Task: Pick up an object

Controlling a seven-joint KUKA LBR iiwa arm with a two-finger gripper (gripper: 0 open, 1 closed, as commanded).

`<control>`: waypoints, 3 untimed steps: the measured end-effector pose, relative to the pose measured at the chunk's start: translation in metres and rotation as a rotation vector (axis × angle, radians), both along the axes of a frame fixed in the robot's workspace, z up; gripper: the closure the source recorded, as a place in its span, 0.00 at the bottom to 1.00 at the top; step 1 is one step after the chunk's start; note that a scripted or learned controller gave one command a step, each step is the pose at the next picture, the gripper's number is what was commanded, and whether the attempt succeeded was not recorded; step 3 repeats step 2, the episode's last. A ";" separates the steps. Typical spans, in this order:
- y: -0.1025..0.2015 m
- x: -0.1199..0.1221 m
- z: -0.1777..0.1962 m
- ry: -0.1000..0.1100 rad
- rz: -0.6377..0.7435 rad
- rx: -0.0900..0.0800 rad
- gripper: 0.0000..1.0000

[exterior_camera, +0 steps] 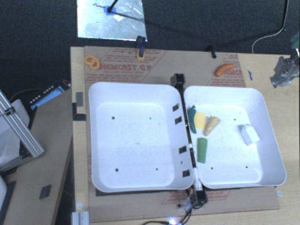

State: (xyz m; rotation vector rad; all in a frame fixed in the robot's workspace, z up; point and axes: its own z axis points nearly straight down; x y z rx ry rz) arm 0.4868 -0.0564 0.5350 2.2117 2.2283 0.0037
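Gripper sits at the far right edge, up beyond the right bin's back right corner, over the cardboard sheet and not over either bin. It's small and partly cut off by the frame edge, so can't tell whether it's open or closed, and nothing can be made out in its grasp. All loose pieces in the bins are in the right one, well apart from the gripper. Closest is a white block, lying tilted on the bin floor toward the right wall, below and left of the gripper. Rest are bunched near the left wall by the divider: a dark green piece along the wall, a yellow piece touching it on the right, a tan cone-shaped piece just beside the yellow one, pointed end down-left, and a green stick lying upright in view just below that group. Left bin w/ bare white floor showing small dark dots. Outside the bins on the cardboard: an orange sausage-shaped toy behind the right bin, left of the gripper, and an orange pretzel-shaped ring near the back left corner. A blue-and-yellow clamp sits at the cardboard's back edge, w/ a shiny metal plate on the dark floor behind it.
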 end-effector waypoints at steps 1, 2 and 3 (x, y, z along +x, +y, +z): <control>0.088 0.000 -0.081 0.008 0.006 0.001 1.00; 0.070 0.000 0.005 -0.008 -0.006 0.000 1.00; 0.070 0.000 0.005 -0.008 -0.006 0.000 1.00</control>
